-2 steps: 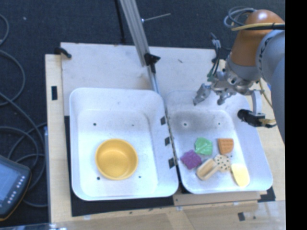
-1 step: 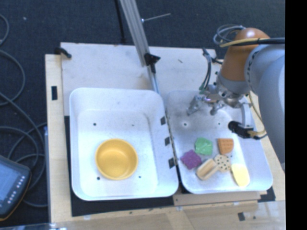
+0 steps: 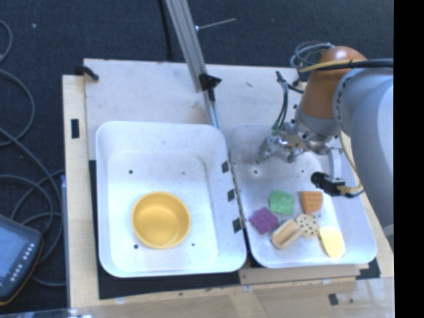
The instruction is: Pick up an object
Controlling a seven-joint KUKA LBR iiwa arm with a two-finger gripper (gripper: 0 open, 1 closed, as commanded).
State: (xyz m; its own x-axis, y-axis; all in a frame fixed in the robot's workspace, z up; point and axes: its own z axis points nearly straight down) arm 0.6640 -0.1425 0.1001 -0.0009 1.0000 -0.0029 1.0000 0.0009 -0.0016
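Note:
My gripper (image 3: 278, 154) hangs over the far part of the right bin (image 3: 255, 177), its fingers spread open with nothing between them. Nearer the front of that bin lie a green block (image 3: 281, 202), a purple block (image 3: 264, 220), an orange piece (image 3: 311, 201), a tan perforated block (image 3: 293, 230) and a yellow piece (image 3: 331, 241). All of them sit below the gripper in the view, apart from it. The grey arm with its orange band (image 3: 324, 91) comes in from the right.
A yellow bowl (image 3: 161, 219) sits in the left bin (image 3: 119, 144). A slanted metal post (image 3: 189, 38) rises behind the bins. A black cable clip (image 3: 328, 183) hangs off the arm over the right bin.

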